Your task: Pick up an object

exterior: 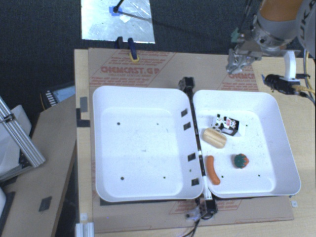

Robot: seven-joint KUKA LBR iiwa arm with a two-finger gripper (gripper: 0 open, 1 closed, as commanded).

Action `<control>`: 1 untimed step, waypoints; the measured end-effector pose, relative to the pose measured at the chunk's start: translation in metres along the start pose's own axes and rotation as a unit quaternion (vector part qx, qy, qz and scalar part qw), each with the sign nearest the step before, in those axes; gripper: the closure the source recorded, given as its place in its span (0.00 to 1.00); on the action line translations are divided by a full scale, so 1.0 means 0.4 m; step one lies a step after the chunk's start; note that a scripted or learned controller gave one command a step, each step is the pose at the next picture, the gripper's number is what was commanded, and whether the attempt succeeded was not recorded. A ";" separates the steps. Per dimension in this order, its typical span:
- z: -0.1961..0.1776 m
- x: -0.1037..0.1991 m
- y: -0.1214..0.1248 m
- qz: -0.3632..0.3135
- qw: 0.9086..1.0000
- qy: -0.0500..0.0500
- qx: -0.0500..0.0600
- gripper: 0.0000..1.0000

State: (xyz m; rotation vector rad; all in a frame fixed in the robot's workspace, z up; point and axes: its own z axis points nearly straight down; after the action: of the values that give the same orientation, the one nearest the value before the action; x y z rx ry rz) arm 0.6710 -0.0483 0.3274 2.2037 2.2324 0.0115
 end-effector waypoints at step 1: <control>-0.305 0.085 -0.206 0.002 1.000 0.000 -0.003 1.00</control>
State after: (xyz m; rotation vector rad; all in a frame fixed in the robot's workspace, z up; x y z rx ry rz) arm 0.5869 -0.0156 0.4487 2.2051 2.2257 0.0187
